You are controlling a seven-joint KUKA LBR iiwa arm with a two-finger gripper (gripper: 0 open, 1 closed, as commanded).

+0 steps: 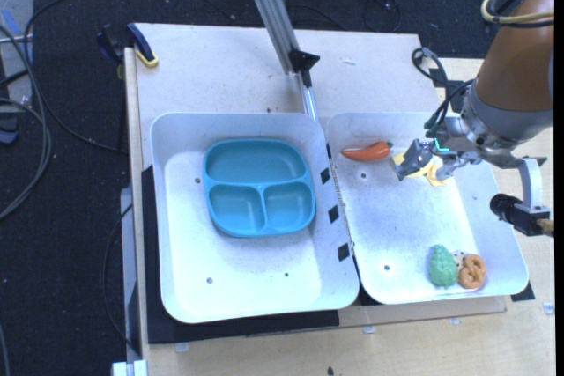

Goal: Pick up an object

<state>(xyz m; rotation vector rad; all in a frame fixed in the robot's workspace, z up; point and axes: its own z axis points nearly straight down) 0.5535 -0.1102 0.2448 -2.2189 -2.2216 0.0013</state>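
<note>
My gripper (426, 161) hangs low over the upper part of the right bin (414, 224), reaching in from the right. A small yellow object (435, 176) lies right at its tip, partly hidden by it. Whether the object is gripped I cannot tell. An orange-red pepper with a green stem (366, 151) lies just left of the gripper, apart from it. A green lumpy toy (441, 266) and an orange pretzel-shaped piece (472, 271) sit side by side in the bin's near right corner.
The left bin (176, 224) holds a blue divided plate (260, 187). A metal pole (269, 0) slants down from the top to the gap between the bins. Black clips (337, 211) line the seam between the bins.
</note>
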